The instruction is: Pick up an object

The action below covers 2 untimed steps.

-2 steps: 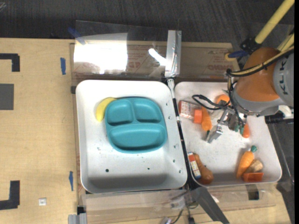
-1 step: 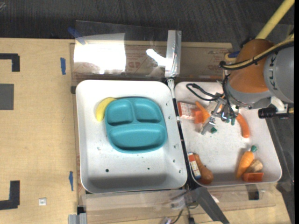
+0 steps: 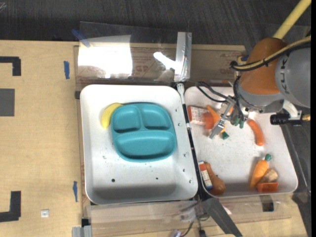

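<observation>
We are seeing the pincer (image 3: 220,126) hanging low in the right white bin (image 3: 289,181), beside a small orange toy piece (image 3: 212,116); nothing is lifted yet. We cannot tell its finger state. An orange carrot-shaped toy (image 3: 260,171) and orange sausage-shaped toy (image 3: 256,132) are lying nearby; a teal divided plastic tray (image 3: 143,131) is occupying the left white bin (image 3: 94,172).

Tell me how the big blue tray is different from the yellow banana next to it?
The blue tray is much bigger than the banana. The tray is teal blue with three sections; the banana is plain yellow and curved. The tray shows whole, while the banana peeks out from behind the tray's left edge. Both sit in the left bin.
</observation>
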Motion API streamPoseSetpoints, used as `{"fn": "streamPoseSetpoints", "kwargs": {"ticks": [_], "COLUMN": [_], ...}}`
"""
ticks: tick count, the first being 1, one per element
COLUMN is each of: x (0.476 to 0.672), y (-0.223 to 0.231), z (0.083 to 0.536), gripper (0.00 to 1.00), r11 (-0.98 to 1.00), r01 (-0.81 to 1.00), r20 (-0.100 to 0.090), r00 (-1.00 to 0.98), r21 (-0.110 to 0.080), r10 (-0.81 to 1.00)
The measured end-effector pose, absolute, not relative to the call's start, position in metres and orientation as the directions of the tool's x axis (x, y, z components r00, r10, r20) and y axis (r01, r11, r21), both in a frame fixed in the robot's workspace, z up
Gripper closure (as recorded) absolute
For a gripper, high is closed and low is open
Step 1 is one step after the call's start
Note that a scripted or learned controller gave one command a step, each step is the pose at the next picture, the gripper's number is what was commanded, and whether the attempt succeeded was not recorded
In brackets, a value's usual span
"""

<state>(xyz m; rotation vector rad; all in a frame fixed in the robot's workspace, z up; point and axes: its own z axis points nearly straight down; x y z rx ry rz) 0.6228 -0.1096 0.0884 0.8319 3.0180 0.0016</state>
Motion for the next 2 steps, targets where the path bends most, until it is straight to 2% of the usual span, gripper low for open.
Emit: {"fn": "streamPoseSetpoints", "kwargs": {"ticks": [1, 2], "x": [0.627, 0.615], "y": [-0.110, -0.020], "z": [0.103, 0.195], "gripper": [1.00, 1.00], "r11": [0.860, 0.855], "r01": [0.510, 0.519], "r20": [-0.024, -0.013], "r00": [-0.860, -0.855], "r21": [0.008, 0.011], "r10": [0.510, 0.519]}}
